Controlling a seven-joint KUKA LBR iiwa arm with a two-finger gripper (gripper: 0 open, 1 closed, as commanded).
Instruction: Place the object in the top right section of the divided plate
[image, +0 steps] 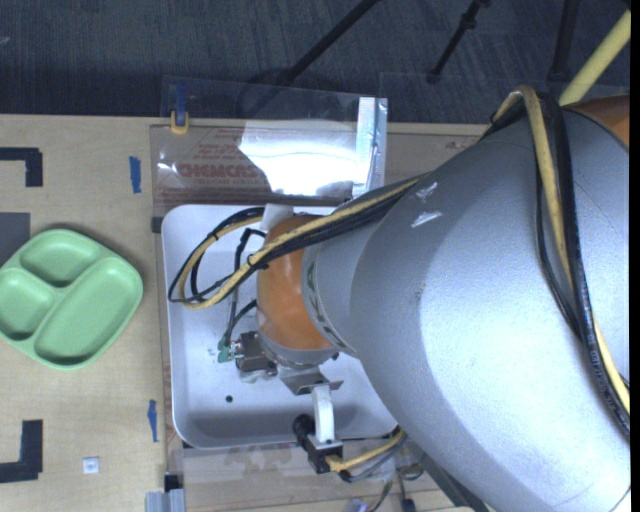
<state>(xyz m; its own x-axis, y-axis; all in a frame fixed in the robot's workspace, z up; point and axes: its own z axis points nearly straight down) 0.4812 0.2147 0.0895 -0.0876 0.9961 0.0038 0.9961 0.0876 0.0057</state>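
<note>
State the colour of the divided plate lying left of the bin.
Pale green; the divided plate shows clearly in the camera view, on the wooden bench.

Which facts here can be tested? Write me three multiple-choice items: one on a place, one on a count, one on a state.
1. Where does the divided plate lie?
A. On the bench, left of the white bin
B. Inside the white bin
C. On top of the arm

2. How many sections does the plate have?
A. Two
B. Three
C. Five

3. How does the arm stand?
A. Over the plate
B. Folded clear of the bench
C. Reaching down over the white bin

Key:
1 A: the green plate sits on bare wood beside the bin's left wall.
2 B: two small sections and one larger one.
3 C: the orange band hangs above the bin floor.
</note>
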